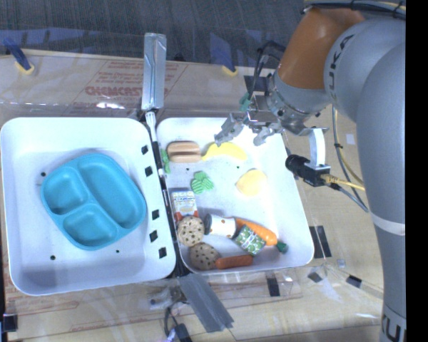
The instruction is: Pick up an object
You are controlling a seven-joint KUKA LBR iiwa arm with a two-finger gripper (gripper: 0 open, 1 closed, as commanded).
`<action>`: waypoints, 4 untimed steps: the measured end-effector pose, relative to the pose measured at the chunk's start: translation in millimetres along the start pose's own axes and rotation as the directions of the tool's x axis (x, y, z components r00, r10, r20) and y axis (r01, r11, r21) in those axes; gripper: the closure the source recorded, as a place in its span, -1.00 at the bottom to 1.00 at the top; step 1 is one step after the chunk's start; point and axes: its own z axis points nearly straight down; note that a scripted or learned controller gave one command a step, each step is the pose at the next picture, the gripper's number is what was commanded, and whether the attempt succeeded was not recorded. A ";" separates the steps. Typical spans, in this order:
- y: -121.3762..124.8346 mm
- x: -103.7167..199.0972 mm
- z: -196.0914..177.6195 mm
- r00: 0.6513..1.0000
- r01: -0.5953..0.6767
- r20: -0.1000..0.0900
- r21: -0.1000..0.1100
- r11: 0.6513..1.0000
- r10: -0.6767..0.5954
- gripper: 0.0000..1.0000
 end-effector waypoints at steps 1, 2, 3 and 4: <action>-53.5 -58.6 59.7 0.995 0.096 0.001 0.002 0.995 -0.096 -1.00; -12.7 -70.6 138.2 0.976 0.219 -0.001 0.001 0.976 -0.219 -1.00; -10.9 -70.9 125.3 0.975 0.222 0.002 -0.003 0.975 -0.222 1.00; 26.7 -26.0 144.0 0.956 0.294 0.001 -0.004 0.956 -0.294 1.00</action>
